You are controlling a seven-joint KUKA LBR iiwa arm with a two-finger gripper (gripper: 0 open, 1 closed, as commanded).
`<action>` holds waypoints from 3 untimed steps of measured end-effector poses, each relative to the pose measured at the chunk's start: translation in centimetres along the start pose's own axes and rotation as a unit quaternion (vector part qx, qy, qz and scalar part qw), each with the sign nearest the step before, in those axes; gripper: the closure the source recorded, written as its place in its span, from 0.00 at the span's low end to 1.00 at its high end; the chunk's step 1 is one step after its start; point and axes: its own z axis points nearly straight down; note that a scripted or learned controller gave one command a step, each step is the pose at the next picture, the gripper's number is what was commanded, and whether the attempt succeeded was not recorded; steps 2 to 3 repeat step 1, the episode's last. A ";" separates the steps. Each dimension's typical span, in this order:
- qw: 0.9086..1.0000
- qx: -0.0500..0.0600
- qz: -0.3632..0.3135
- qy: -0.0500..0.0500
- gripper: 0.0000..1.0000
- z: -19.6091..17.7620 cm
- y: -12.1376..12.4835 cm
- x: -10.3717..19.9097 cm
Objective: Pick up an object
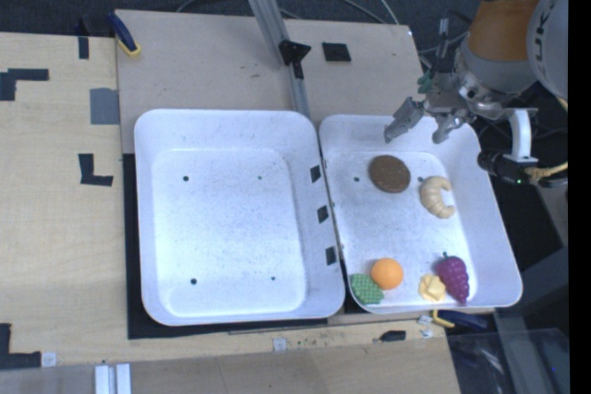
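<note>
The pincer hangs with its fingers spread apart, holding nothing; the brown cookie lies just below it; the croissant sits beside.

The right bin's middle floor lay bare. A brown disc and croissant crowded its far part; four small toys lined its near wall.

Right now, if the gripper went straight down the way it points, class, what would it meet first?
Probably the bare floor of the right bin near its far edge. The gripper hangs open above that spot, and the brown disc lies just nearer the camera. Depth is unclear, so it might clip the disc.
</note>
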 end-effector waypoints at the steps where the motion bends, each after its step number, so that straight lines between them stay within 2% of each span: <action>1: 1.000 0.003 0.000 0.000 0.00 7.0 4.5 -0.5; 3: 1.000 0.003 0.000 0.000 0.00 7.0 4.5 -0.5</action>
